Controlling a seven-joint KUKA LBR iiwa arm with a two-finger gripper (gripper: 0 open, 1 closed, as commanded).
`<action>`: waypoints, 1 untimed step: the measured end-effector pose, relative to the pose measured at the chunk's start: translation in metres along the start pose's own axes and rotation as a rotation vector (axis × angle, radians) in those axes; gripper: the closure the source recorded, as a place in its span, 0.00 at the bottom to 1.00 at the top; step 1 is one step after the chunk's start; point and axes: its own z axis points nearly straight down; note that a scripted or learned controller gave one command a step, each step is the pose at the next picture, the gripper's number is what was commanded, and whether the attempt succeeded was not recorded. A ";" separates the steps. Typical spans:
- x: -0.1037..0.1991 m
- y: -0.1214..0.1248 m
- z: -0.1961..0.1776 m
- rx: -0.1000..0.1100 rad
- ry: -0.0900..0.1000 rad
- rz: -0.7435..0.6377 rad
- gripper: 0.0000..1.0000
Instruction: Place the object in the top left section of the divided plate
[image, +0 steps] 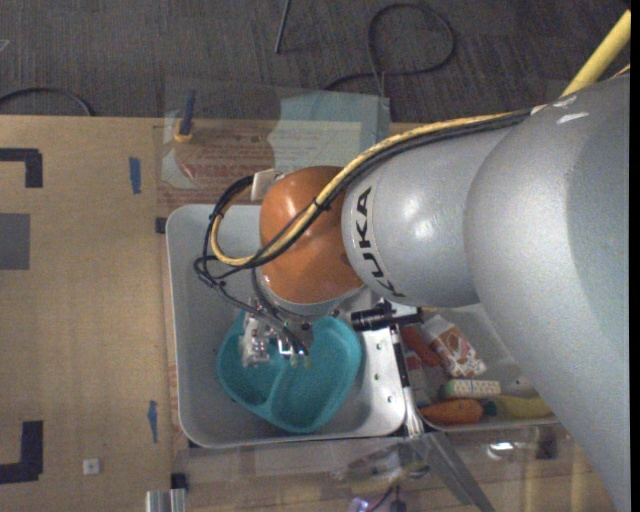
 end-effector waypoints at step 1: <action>0.051 0.018 -0.040 0.001 0.005 -0.470 1.00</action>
